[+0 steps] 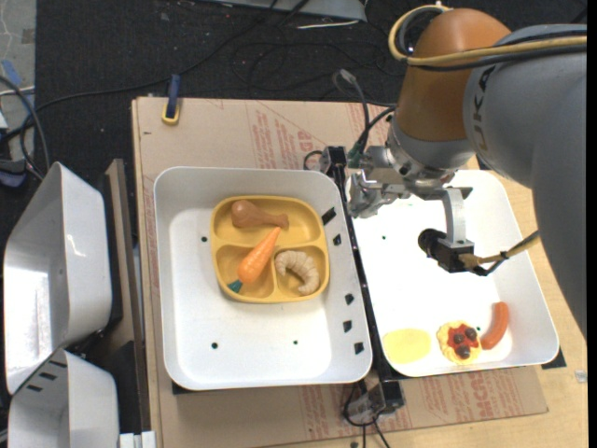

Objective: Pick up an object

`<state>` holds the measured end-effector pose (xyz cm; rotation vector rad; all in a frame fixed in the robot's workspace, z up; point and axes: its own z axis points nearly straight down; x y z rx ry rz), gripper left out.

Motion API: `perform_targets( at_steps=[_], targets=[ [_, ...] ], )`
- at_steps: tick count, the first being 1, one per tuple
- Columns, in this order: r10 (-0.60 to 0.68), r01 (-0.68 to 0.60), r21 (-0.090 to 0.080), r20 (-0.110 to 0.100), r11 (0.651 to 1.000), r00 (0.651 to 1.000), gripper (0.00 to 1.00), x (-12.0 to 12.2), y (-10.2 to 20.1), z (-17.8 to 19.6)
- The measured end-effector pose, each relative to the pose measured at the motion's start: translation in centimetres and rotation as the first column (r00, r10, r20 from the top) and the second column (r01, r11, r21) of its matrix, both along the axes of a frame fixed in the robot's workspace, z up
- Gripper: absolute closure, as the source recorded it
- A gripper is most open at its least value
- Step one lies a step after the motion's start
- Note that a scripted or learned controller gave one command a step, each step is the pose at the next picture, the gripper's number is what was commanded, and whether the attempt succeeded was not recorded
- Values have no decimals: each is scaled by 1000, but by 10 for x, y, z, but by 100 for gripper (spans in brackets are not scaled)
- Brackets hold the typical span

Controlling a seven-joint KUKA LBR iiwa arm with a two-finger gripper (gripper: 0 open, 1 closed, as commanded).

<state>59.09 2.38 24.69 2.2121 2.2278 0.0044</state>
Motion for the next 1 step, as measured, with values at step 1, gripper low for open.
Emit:
perform_targets(
  at_steps=[1],
  targets=[
    [-1, 1, -1, -2, 1000, 1000, 100, 18, 43, -15]
  ],
)
